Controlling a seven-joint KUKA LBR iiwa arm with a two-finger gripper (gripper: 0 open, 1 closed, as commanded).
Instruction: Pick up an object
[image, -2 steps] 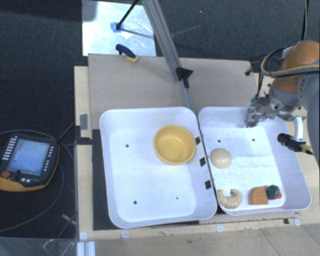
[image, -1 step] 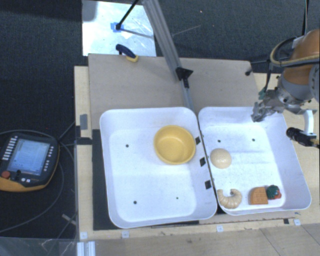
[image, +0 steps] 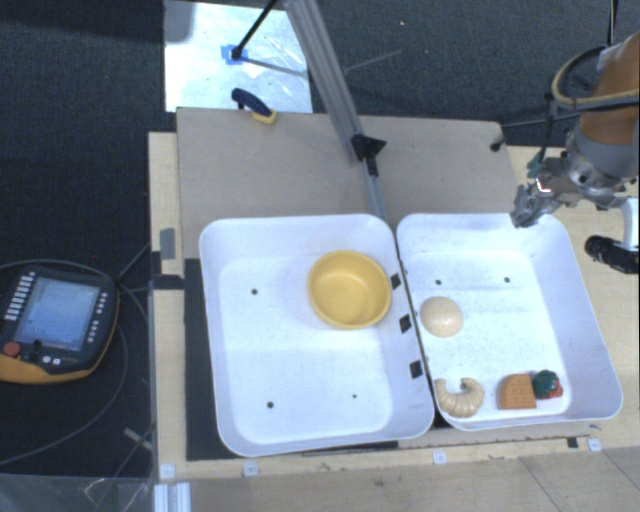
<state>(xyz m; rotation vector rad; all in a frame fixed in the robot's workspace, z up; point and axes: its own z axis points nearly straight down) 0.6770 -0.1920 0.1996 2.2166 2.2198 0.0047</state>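
The right bin (image: 560, 300) holds a pale round ball-like object (image: 441, 316) near its left side. A cream curled, ribbed piece (image: 460, 397) and an orange block with a green and red top (image: 528, 389) lie along its front wall. A yellow bowl (image: 348, 288) sits upright in the left bin (image: 240, 350), near its back right. My gripper (image: 526, 211) hangs over the back right corner of the right bin, well away from all the objects, with nothing visible between its fingers.
A slanted metal pole (image: 335, 85) crosses the back of the bench and ends at a clamp by the seam between the bins. A teach pendant (image: 55, 320) lies on the floor to the left. Cables trail beside it.
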